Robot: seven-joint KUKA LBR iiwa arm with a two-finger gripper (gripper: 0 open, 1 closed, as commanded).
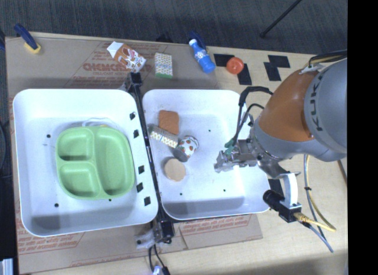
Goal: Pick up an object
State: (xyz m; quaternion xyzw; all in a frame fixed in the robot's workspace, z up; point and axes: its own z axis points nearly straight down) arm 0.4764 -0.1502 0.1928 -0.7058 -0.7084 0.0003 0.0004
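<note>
the robot's gripper [227, 160], its grip state unclear from above, hovers in the right bin [230, 200] as small, light-looking toy foods [176, 144] lie clustered just left, the round tan disc [175, 170] likely easiest pinched across its edges.

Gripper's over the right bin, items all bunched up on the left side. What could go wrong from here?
1. The gripper hangs over bare floor of the right bin, apart from the items: it may close on nothing.
2. The brown block, round ball and tan disc crowd together near the divider, so a grasp may knock neighbours.
</note>
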